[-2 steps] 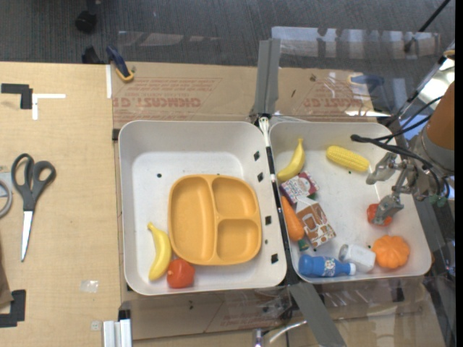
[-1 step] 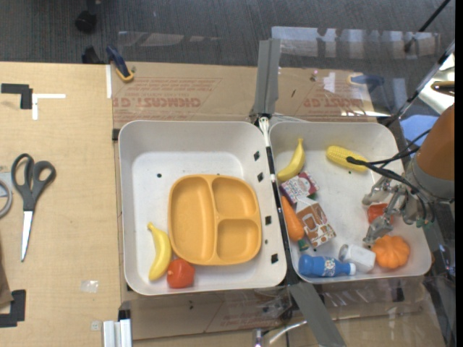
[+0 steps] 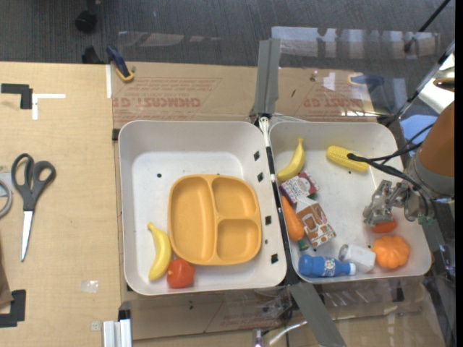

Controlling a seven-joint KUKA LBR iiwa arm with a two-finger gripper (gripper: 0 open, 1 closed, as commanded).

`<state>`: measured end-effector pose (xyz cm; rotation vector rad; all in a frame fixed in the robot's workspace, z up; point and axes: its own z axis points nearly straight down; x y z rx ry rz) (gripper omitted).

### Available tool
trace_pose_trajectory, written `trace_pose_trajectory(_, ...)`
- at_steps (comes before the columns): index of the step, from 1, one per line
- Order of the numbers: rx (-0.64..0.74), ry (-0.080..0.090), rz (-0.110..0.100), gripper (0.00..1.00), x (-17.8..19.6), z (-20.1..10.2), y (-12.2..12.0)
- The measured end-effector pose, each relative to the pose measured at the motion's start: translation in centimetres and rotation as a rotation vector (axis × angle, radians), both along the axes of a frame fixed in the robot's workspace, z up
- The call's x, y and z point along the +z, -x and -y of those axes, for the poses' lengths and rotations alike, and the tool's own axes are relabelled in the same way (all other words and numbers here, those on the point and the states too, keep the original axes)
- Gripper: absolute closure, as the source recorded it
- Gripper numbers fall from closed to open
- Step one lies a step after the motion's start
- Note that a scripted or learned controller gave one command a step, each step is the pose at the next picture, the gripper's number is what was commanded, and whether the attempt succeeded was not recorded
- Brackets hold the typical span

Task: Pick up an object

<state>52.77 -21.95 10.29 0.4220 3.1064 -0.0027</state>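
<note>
My gripper [image 3: 379, 208] hangs low over the right side of the right bin [image 3: 340, 130], coming in from the right edge. Directly beneath and in front of it lies a small red-orange fruit [image 3: 384, 227], partly covered by the gripper. An orange pumpkin [image 3: 391, 252] sits just in front of that. Further left lie a blue bottle [image 3: 323, 267], a white piece [image 3: 359, 255], a carrot [image 3: 292, 220], two snack packets [image 3: 312, 223], a banana [image 3: 292, 162] and a yellow corn-like piece [image 3: 346, 158].
The left bin [image 3: 145, 194] holds a yellow divided plate [image 3: 215, 219], a banana [image 3: 159, 251] and a red tomato [image 3: 180, 273]. Scissors [image 3: 30, 194] lie on the wooden bench at the left. A black cable [image 3: 383, 154] crosses the right bin's back corner.
</note>
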Motion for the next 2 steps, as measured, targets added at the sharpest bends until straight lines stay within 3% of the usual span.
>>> trace_pose_trajectory(1, -0.263, -0.003, -0.005, 1.0, -1.1, -3.5, 4.9)
trace_pose_trajectory(2, -0.161, -0.002, -0.003, 1.0, 15.9, -8.6, -0.9)
